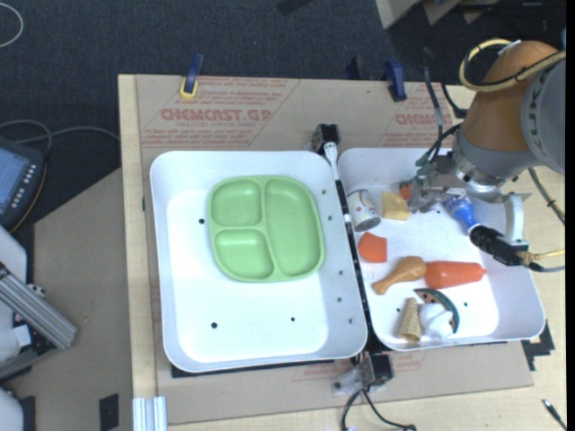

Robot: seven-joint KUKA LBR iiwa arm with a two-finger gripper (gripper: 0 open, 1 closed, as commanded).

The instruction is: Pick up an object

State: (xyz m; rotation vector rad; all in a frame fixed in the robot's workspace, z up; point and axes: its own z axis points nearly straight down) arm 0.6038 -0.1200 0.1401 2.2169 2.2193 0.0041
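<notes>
The right bin [512, 317] holds several small toys: a silver can [363, 209], a pale yellow wedge [394, 206], a red-orange block [373, 248], a tan drumstick [400, 274], an orange carrot [454, 274], an ice-cream cone [411, 319] and a blue piece [462, 212]. My gripper [428, 189] hangs low over the bin's far part, just right of the yellow wedge and left of the blue piece. The wrist body hides its fingertips.
A green divided plate [267, 227] lies in the left bin [189, 321]. Black cables and a connector [492, 241] trail over the right bin's right side. A clamp [328, 139] sits between the bins at the far rim.
</notes>
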